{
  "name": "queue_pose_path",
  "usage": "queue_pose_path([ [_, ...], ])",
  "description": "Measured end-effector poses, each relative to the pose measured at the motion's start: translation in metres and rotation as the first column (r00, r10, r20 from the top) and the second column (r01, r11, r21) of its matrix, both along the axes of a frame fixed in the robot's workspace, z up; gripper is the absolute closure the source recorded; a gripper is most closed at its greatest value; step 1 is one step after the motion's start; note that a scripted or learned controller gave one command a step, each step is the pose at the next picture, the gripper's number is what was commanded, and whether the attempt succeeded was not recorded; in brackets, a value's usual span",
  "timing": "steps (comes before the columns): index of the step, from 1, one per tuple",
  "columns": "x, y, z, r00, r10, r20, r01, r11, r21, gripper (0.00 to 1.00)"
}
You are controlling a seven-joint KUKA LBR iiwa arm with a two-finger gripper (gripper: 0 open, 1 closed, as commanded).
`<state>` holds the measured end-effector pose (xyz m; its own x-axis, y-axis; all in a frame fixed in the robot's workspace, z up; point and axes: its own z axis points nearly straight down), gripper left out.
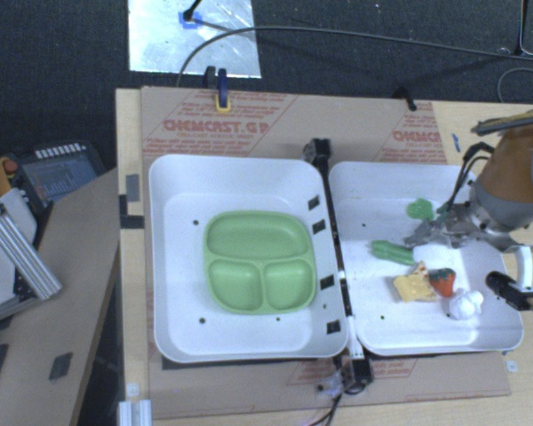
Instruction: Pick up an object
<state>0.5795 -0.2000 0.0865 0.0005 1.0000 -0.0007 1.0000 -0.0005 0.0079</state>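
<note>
Right bin (pixel 373 193) crowds toys near tool (pixel 424 234).

- I see the tabletop (pixel 129 238), a pale wood surface, running under both bins and out past them on every side.
- A brown cardboard sheet (pixel 249 118) printed with red lettering lies flat on it, beneath the 2 bins.
- The left white bin (pixel 173 238) rests on that sheet, touching the right white bin (pixel 373 193) along their shared middle edge.
- A yellow and blue clamp (pixel 222 91) grips the cardboard's far edge.
- A small grey patch (pixel 131 185) sits on the bare wood just left of the left bin.
</note>
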Motion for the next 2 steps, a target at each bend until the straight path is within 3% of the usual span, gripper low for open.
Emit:
queue_pose_path([
  [1, -0.001, 0.000, 0.010, 1.000, 0.002, -0.001, -0.002, 1.000, -0.001, 1.00],
  [2, 0.001, 0.000, 0.075, 1.000, 0.004, 0.000, -0.004, 1.000, -0.002, 1.00],
])
